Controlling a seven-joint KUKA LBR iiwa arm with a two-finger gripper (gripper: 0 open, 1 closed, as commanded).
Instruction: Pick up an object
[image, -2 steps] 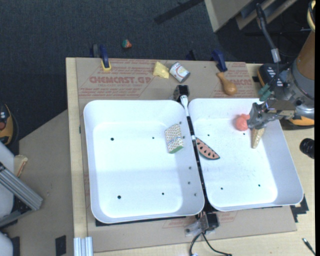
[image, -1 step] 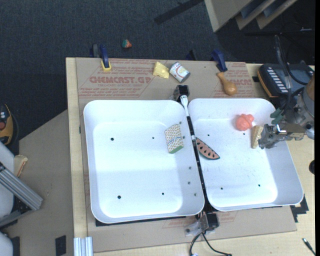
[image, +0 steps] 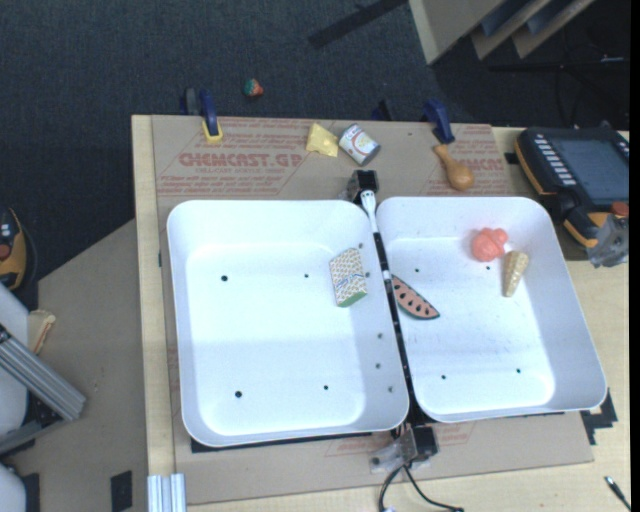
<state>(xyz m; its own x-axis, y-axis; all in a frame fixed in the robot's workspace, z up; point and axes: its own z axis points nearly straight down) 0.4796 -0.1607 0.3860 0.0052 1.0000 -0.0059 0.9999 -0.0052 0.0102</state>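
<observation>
Item: toy watermelon slice (image: 413, 300), lying flat in the right bin (image: 560, 340) just beside the divider (image: 385, 290); long axis ran upper-left to lower-right, narrow tip toward the divider. We judged a pinch there risked fingers striking the wall. Also logged: patterned box (image: 348, 276), pink ball (image: 489, 243), ice-cream cone (image: 514, 272). Tool state: we could not tell.

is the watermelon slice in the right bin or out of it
In. The watermelon slice lies flat on the floor of the right bin, close to its left wall, beside the divide between the two bins.
</observation>
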